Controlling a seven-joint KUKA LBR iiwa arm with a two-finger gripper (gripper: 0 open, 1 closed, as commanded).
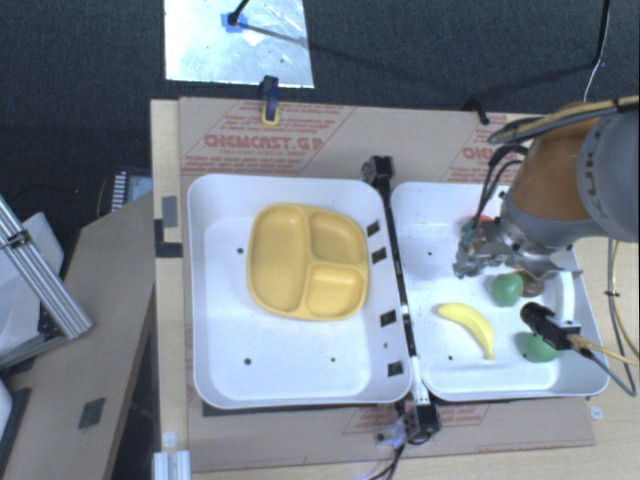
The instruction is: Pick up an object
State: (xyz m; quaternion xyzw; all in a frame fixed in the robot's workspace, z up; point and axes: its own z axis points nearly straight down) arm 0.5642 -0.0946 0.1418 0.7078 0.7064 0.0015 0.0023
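Reaching from right | arm [560, 183] low over right bin [440, 368]

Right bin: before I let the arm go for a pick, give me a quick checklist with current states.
1. Targets present in the right bin: ok; banana and two green fruits.
2. Banana unobstructed: ok; it lies apart from the fruits and the bin walls.
3. Gripper over the right bin: ok, at the upper green fruit's left.
4. Jaws state: cannot tell.
5. Anything already held: cannot tell.
6. Lower green fruit reachable: not ok; a black part overlaps it.
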